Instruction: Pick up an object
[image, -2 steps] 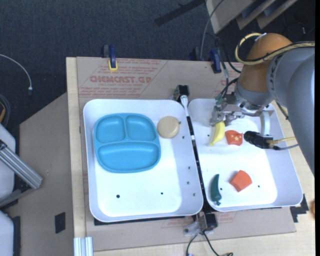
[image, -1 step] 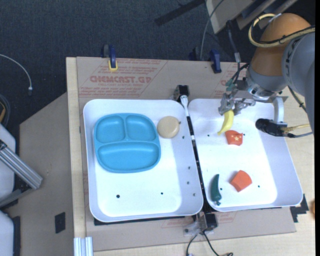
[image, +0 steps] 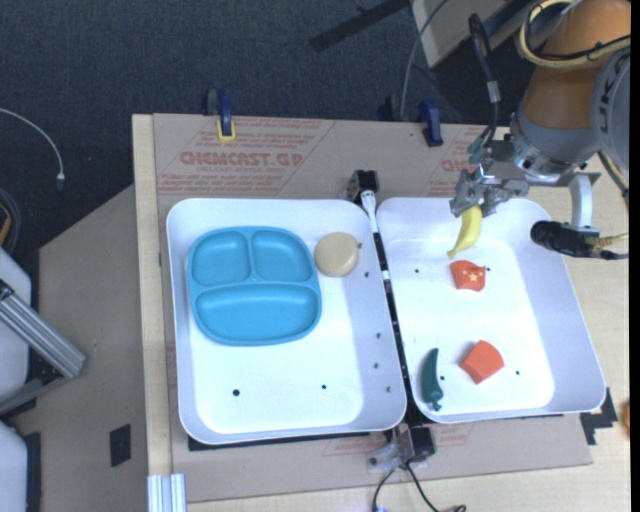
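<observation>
Nearest lies a green pepper (image: 430, 378) in the right bin (image: 560, 330), beyond two red pieces, while the hand (image: 478, 203) grips a yellow banana (image: 466, 232) above that bin's far end.

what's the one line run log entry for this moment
claw: shut on banana, lifted over right bin | right bin: two red pieces, green pepper | left bin: blue tray, tan ball

Bright even overhead light, mild glare on white bins (image: 300, 400), soft short shadows, slightly grainy focus
</observation>
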